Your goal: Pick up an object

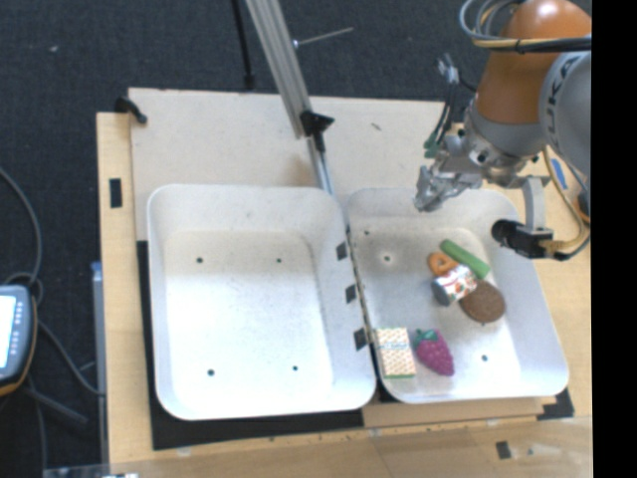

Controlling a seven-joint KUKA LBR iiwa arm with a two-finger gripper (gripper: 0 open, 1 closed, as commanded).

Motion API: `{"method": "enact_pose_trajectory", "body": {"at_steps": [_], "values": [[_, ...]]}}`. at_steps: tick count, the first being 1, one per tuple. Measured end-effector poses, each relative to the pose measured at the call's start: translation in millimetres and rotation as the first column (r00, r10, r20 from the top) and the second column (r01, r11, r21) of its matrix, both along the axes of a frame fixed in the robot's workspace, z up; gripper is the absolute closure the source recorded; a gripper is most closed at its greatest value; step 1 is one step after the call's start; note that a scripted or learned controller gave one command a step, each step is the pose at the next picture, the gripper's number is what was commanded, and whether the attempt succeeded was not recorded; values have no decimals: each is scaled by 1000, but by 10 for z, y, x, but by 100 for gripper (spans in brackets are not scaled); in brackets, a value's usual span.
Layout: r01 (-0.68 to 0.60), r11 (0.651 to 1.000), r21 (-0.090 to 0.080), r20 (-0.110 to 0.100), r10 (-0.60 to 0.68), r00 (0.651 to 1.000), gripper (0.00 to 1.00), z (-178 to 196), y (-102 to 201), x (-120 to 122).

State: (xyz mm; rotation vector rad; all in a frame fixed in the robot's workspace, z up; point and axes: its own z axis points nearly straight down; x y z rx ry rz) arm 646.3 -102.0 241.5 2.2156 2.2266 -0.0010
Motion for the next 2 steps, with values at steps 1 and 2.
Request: {"method": "enact_pose_trajectory", "body": {"at_steps": [1, 2], "values": [[0, 1000, 1, -1, 0, 1000, 100, -90, 461, -97], [-2, 1000, 2, 0, 2, 1000, 100, -114, 997, -134]]}}
